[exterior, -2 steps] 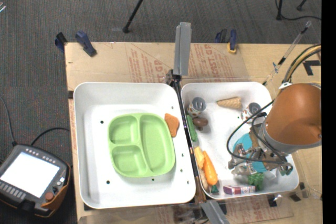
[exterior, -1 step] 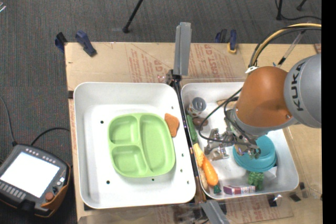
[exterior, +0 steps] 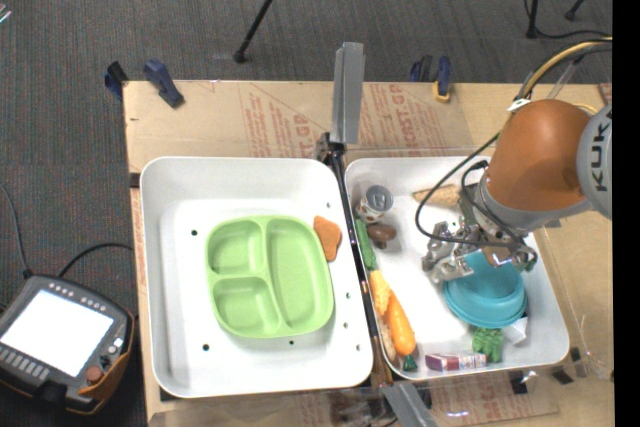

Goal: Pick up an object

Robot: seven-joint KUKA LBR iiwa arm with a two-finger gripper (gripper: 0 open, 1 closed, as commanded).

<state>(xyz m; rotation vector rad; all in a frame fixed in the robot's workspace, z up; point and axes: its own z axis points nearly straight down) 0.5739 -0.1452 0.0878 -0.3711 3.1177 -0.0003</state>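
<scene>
The arm (exterior: 540,165) reaches in from the right and hangs low over the right bin (exterior: 420,177). Its gripper (exterior: 452,260) sits just above the near-left rim of the stacked teal bowls (exterior: 487,297). Whether the gripper is spread or closed cannot be told from this slanted view, and nothing is visibly held.

The likely target is the teal bowls, directly below and slightly right of the gripper. To grip them well, the fingers should probably straddle the bowl's thin rim, one inside and one outside, and come straight down, since a slanted approach could push the stack toward the bin's right wall.

The left bin (exterior: 160,215) lies well to the gripper's left and holds a green divided plate (exterior: 270,275), with a small orange piece (exterior: 328,235) just beside the plate's far-right corner.

Open white floor lies directly left of the gripper, between it and the toy food along the bin's left wall, so a vertical lift looks free. That food includes a toy carrot (exterior: 400,327) and a corn cob (exterior: 381,289) near and to the left, a brown lump (exterior: 382,234) and a small grey cup (exterior: 377,199) farther left and away. A green toy (exterior: 489,343) and a small pink-and-white packet (exterior: 455,360) crowd the bowls' near side.
</scene>
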